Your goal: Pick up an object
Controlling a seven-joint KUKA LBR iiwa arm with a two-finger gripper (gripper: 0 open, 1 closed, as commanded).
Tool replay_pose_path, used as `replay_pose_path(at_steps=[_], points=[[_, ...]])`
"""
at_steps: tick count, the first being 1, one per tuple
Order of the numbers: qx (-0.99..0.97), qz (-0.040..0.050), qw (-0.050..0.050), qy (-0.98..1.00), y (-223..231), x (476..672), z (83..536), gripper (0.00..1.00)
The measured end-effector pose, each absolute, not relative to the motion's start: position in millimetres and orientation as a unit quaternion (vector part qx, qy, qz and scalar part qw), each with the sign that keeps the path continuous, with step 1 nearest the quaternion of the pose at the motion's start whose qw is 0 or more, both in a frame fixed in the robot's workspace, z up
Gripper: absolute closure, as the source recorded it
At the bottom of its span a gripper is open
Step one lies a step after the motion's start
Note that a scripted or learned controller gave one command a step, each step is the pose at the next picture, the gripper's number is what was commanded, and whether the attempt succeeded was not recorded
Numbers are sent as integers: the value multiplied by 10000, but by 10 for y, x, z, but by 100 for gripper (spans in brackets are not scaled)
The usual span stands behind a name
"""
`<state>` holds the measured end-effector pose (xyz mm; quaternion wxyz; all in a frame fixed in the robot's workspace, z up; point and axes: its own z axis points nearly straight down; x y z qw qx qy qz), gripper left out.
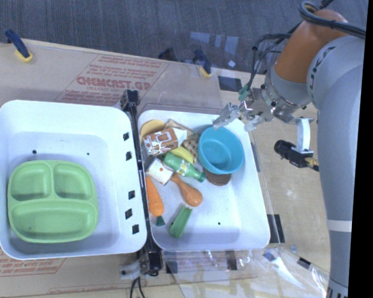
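Note:
My gripper (pixel 238 119) hangs over the far rim of the right bin (pixel 253 213), just beyond a blue bowl (pixel 221 151). Its fingers stand open with nothing between them. The bowl rests on a brown object (pixel 218 178). To its left lie a green bottle (pixel 184 166), a yellow banana (pixel 182 154), a brown carton (pixel 160 140) and a small white cup (pixel 160 171). Nearer the front lie an orange carrot (pixel 155 200), a brown drumstick-shaped piece (pixel 189 192) and a green cylinder (pixel 181 220).
The left bin (pixel 23 118) holds a green divided plate (pixel 52 199). A black clip divider (pixel 136 167) runs between the bins. The grey arm (pixel 335 124) fills the right side. Cardboard covers the bench behind the bins.

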<state>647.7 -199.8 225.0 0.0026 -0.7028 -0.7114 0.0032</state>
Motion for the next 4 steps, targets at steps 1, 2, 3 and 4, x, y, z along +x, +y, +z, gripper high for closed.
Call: replay_pose_path(at_steps=[1,2,3,4], points=[[-5931,17,17,-8051,-1651,6125,1265,0],[-6804,191,40,-7326,-1290,6392,988,0],[-6779,172,2,-7349,-1289,6433,1157,100],[-7838,44,49,-6209,-835,5705,1915,100]])
